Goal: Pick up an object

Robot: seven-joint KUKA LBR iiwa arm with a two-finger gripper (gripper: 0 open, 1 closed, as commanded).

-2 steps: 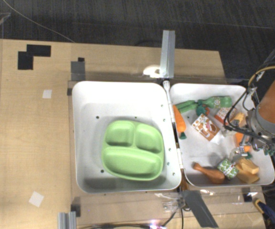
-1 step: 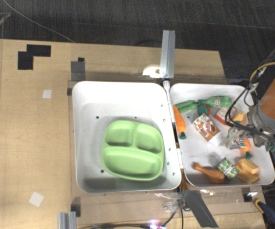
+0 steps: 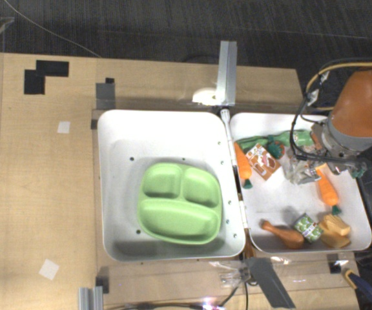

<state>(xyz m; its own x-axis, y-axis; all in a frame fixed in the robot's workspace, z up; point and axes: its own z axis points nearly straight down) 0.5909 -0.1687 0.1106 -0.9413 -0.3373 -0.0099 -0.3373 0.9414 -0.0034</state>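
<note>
Two bins: near edge of right bin (image 3: 363,237) has brown toy (image 3: 283,233), can (image 3: 307,227), tan block (image 3: 335,230). Carrot (image 3: 328,189) mid-bin, just under gripper (image 3: 300,171); jaws' state unclear. Left bin (image 3: 118,147) holds green tray (image 3: 179,203).

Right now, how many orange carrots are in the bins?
2, both in the right bin: one carrot along its left wall, another carrot near the right side under the arm. More may be hidden beneath it.

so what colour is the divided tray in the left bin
Light green, plain, seen clearly in the camera view: the divided tray lies in the left bin.
</note>
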